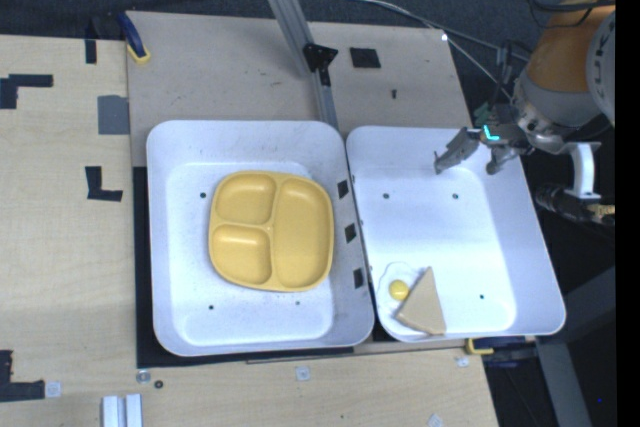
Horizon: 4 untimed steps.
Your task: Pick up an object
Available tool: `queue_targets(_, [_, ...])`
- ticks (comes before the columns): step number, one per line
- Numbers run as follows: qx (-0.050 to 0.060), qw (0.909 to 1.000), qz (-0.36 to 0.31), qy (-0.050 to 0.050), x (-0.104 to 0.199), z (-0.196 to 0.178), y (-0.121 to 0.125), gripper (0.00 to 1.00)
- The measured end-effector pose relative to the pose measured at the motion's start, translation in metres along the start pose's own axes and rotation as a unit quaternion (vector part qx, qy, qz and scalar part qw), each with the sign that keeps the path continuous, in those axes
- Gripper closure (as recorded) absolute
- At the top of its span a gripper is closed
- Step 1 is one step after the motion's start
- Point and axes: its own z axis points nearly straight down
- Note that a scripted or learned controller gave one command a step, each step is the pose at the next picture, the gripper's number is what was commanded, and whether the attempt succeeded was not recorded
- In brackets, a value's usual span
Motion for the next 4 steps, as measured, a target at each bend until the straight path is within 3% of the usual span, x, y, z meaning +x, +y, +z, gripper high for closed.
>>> queue_targets(1, [-0.001, 1.0000, 0.000, 0.000, 0.000, -0.001, 0.000, 0.00])
queue_targets(3, [-0.001, 1.0000, -0.001, -0.001, 0.003, 0.117, 0.002, 0.00])
queue_targets(4, [-0.002, 1.0000, -0.001, -0.002, 0.003, 0.103, 0.003, 1.00])
